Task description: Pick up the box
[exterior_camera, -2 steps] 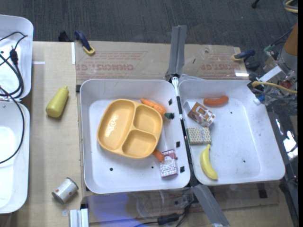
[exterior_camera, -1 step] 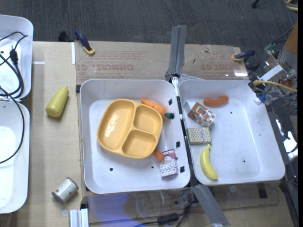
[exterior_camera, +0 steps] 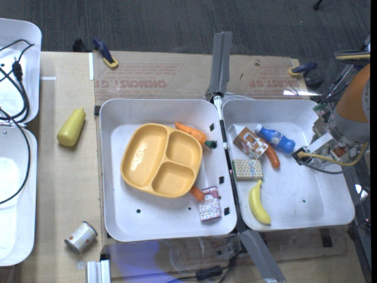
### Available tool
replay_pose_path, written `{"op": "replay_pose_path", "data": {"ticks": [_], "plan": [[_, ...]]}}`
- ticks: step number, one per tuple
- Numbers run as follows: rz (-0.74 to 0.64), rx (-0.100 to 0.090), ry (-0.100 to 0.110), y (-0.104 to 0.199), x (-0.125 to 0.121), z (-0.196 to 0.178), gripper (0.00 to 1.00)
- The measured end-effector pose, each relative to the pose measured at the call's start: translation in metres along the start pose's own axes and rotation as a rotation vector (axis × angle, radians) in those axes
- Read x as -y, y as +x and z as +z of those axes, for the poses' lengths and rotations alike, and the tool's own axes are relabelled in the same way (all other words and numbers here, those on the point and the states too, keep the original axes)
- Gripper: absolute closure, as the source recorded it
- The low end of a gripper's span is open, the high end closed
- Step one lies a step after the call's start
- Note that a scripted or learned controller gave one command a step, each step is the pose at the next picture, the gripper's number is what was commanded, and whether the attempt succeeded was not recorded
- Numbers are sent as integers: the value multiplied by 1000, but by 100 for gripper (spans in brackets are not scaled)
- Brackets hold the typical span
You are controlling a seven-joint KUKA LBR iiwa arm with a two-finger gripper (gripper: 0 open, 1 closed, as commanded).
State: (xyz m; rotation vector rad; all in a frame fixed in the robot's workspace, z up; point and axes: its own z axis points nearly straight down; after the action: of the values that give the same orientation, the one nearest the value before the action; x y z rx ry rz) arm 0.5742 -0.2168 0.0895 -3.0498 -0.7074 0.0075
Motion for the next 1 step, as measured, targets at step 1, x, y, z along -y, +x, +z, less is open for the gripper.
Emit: {"op": "replay_pose_path", "data": {"ticks": [1], "plan": [[2, 1, 2, 0, 0, -9, 100]]}}
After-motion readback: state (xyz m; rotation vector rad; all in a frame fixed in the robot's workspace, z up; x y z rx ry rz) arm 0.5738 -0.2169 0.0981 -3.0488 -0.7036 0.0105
